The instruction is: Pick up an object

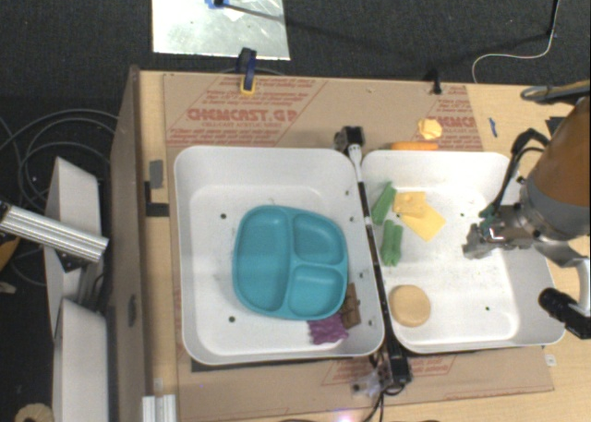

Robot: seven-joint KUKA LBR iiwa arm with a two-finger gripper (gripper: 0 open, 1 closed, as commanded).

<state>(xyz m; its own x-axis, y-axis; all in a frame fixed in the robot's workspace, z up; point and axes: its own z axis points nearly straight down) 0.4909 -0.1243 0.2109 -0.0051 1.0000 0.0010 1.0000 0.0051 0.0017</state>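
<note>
Several candidates lie in the right bin: nearest, a tan round disc, then a green stick and a yellow wedge farther off. The gripper hovers right of them, apparently empty, though how far it is open I cannot tell. Judging by this, the approach step is in hand, and next it must shift left and descend over one piece.

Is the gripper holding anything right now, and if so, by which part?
Nothing shows in the gripper; it sits over a bare patch of the right bin, apart from the yellow pieces. Whether the jaws are open cannot be told.
</note>
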